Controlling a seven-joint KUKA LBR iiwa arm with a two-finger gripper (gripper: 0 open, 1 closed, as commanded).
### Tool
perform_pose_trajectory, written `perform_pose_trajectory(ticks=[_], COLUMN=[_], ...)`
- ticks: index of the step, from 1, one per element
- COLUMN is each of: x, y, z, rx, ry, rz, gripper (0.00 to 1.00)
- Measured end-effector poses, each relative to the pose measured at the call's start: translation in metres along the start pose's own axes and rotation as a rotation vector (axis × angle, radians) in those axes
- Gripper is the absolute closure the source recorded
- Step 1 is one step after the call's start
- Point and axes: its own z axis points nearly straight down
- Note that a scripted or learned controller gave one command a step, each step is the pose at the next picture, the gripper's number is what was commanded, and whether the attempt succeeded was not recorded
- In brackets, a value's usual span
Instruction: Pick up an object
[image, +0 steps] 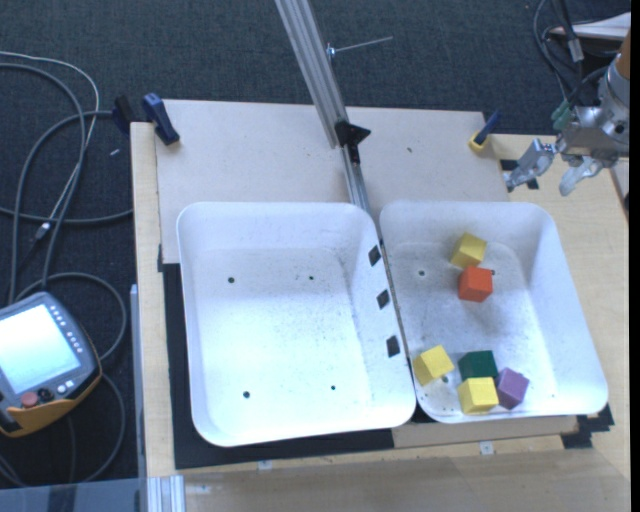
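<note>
pincer (553, 172): up at the top right, above the far right corner of the right bin and off its rim, over the surface. Fingers are spread apart with nothing between them, so it's open and not gripping anything.
arm (612, 110): comes in from the right edge, only the wrist end is visible.
right bin (560, 262): white, shallow, this is where all the blocks are. Six of them.
yellow block (468, 250): far part of the right bin, sitting tilted, just beside the red one.
red block (475, 284): right next to that yellow block, a bit nearer the camera, looks like they touch or almost do.
near cluster: the other four are bunched at the near end of the right bin.
second yellow block (433, 364): left of the cluster, close to the wall between the bins.
green block (478, 364): dark green, middle of the cluster, touching the third yellow one in front of it.
third yellow block (478, 395): nearest the front rim.
purple block (512, 387): right side of the cluster, pressed against the third yellow block.
left bin (200, 240): white, speckled with dark specks, a few small holes in the floor.
surface (250, 150): pale board under both bins, blue clamp (160, 117) at its far left corner.
pendant (40, 360): handheld screen unit lying on the floor at the left, cables around it.
</note>
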Motion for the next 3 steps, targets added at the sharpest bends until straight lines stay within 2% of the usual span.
perform_pose_trajectory(ticks=[1,2,3], x=[0.008,0.009,0.033], y=[0.007,0.03,0.012], z=[0.12,0.202,0.197], rx=[0.007,0.005,0.001], ry=[0.003,0.002,0.001], rz=[-0.001,-0.001,-0.001], gripper=[0.0,0.0,0.0])
